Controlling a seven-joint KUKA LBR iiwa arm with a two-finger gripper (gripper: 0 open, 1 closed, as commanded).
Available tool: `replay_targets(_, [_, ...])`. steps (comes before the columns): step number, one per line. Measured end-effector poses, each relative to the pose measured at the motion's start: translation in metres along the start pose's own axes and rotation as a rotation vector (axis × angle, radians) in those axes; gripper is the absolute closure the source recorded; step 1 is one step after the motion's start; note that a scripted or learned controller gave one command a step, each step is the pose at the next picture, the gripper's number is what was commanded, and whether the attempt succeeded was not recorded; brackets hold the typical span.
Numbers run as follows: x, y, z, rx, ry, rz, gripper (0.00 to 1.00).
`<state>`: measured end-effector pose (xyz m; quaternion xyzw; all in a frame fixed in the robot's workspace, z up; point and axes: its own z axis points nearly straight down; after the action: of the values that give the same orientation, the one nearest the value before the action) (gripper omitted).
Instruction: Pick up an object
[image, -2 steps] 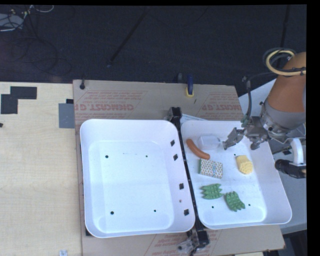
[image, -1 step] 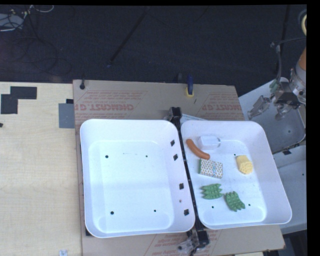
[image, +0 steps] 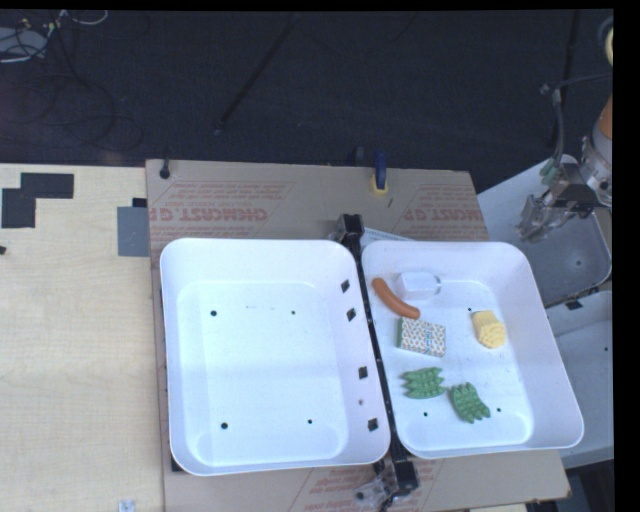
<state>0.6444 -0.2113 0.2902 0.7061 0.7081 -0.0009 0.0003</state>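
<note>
The right bin (image: 548, 352) holds several small items. An orange sausage (image: 395, 298) lies at its upper left, beside a pale clear piece (image: 420, 283). Below them sits a small patterned box (image: 423, 337). A yellow corn piece (image: 489, 329) rests toward the right side. Two green pea pods (image: 422, 382) (image: 468, 402) lie near the front. My gripper (image: 545, 212) hangs outside the bin, above and beyond its far right corner, well apart from every item, with nothing visibly in it.
The left bin (image: 175, 330) stands beside the right one, joined along a black clip strip (image: 362, 340). Both sit on a cardboard sheet (image: 250, 205). A grey platform (image: 580, 260) lies under the arm at right. Cables run across the dark floor behind.
</note>
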Motion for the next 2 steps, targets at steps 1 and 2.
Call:
replay_targets(1, [-0.002,-0.083,-0.035,0.0,0.002,0.003,1.0])
replay_targets(2, [-0.002,-0.133,-0.079,-0.002,0.001,0.004,1.0])
